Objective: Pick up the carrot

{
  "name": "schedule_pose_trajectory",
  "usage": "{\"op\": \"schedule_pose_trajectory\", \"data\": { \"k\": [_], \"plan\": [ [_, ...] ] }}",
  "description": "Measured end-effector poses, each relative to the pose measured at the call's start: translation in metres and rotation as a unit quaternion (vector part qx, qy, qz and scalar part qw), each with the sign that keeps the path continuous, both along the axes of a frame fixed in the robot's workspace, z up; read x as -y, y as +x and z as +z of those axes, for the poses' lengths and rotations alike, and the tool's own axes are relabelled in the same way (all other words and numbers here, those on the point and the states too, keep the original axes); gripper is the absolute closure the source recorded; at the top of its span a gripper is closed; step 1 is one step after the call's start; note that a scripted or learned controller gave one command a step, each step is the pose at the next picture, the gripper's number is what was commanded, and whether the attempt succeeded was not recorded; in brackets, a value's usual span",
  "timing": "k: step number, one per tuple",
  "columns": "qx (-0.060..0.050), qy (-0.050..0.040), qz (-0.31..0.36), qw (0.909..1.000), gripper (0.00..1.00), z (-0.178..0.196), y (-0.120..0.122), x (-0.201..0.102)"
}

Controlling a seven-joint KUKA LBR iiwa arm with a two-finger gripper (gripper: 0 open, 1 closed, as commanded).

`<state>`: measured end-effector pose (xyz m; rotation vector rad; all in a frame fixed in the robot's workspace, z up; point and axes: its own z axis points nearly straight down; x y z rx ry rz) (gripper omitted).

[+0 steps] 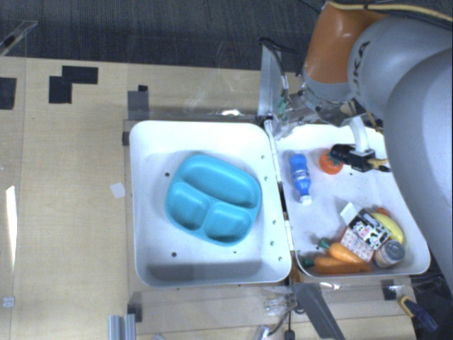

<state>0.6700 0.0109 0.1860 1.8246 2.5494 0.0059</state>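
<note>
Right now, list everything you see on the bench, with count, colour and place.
Shallow white plastic bin, left: one, white, left of its twin.
Shallow white plastic bin, right: one, white, against the left bin.
Blue plastic divided plate: one, blue, middle of the left bin.
Blue bottle with white cap: one, lying by the right bin's left wall.
Small orange round thing: one, far part of the right bin.
Orange carrot: possibly two overlapping, right bin's near edge.
Printed white box: one, beside the carrot.
Yellow curved item: one, behind the box.
Small round can: one, near right corner.
Arm: one, grey with an orange band, from the right.
Gripper: one, over the bins' far shared corner.
</note>
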Motion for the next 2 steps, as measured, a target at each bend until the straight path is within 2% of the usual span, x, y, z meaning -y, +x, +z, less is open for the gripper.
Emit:
{"op": "schedule_pose_trajectory", "data": {
  "k": [1, 2],
  "plan": [
    [0.0, -0.0002, 0.142, 0.9898, 1.0, 0.0, 0.0, -0.067],
    [0.0, 0.0005, 0.153, 0.9882, 1.0, -0.046, -0.001, -0.171]
  ]
}}
